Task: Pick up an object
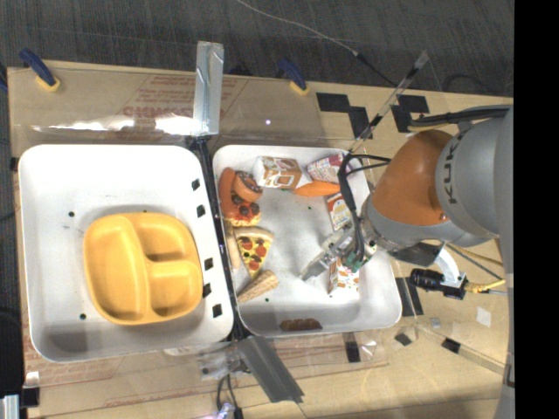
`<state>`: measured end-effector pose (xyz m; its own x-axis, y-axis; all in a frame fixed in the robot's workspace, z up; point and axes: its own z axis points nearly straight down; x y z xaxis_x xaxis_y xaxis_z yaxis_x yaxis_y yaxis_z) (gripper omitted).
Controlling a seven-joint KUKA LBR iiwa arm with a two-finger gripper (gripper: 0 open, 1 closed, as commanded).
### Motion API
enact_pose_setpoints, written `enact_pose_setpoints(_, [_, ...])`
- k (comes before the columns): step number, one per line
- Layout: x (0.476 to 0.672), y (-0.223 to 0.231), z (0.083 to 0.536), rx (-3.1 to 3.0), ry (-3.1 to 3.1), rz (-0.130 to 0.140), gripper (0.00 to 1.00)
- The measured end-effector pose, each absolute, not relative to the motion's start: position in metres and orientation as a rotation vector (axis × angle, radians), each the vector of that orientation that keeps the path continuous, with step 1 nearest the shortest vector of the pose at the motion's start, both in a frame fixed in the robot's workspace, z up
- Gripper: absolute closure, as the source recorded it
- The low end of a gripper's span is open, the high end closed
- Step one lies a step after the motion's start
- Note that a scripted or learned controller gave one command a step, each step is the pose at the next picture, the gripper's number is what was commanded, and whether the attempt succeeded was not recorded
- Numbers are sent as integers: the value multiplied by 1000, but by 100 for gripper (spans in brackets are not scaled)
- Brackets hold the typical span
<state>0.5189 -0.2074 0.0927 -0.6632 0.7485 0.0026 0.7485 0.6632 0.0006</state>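
Observation:
My gripper is low in the right bin, near its right side. It hangs just beside a small white and red carton, touching or nearly touching it. To its left lie a pizza slice and a tan cone-shaped piece. A hot dog toy lies along the bin's left wall. Towards the back are a brown and white packet, a pink packet, an orange carrot and a small red packet, partly under the wrist.
The left bin holds a yellow divided plate. A brown flat piece lies at the right bin's front wall. The arm's orange band hangs over the right rim. Cables run along the bench at the right.

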Motion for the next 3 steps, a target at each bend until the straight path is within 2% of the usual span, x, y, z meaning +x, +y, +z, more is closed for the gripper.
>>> enact_pose_setpoints(1, [521,-206,104,-1276,-2871,-3,100])
enact_pose_setpoints(2, [585,-210,217,-1448,-2799,-2,100])
enact_pose_setpoints(3, [604,-211,236,-1392,-2818,1,100])
